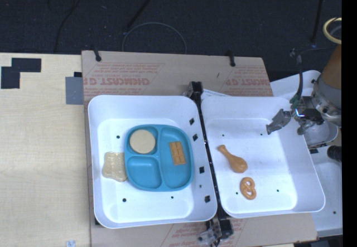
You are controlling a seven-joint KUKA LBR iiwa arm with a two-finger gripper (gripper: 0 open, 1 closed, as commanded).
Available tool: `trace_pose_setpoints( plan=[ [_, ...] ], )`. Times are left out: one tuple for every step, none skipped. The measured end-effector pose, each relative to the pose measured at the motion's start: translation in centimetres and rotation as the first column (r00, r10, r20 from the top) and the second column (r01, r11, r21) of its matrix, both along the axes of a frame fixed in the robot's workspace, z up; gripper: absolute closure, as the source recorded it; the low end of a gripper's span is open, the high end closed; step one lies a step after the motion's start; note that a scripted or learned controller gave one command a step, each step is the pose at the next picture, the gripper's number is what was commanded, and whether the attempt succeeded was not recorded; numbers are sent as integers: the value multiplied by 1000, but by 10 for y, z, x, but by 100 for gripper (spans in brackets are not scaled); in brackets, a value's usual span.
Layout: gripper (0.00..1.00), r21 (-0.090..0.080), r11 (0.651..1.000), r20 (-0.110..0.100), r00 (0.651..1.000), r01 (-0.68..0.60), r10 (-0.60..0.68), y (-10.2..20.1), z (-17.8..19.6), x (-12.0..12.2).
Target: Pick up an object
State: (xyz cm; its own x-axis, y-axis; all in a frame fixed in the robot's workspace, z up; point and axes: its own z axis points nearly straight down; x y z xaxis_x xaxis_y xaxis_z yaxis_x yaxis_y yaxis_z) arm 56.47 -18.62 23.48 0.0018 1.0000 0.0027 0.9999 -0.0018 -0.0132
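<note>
Tool [291,119] open, gripping nothing, above right shallow white plastic bin [290,195]; orange drumstick-shaped toy [232,158] and orange pretzel-shaped toy [248,188] lie below.

Bench [39,145] bearing two white bins [148,215].

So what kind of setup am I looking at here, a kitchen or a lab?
Most likely a robotics lab bench, not a kitchen: two white bins sit on taped cardboard, loose cables trail across dark flooring, and the food looks like toys, such as the pretzel.

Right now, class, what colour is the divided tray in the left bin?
Blue, seen in the camera view.
</note>
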Motion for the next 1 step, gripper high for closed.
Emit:
trace_pose_setpoints(
  plan=[
    [0,-3,1000,12,1000,-2,2,0,6,2]
  ],
)
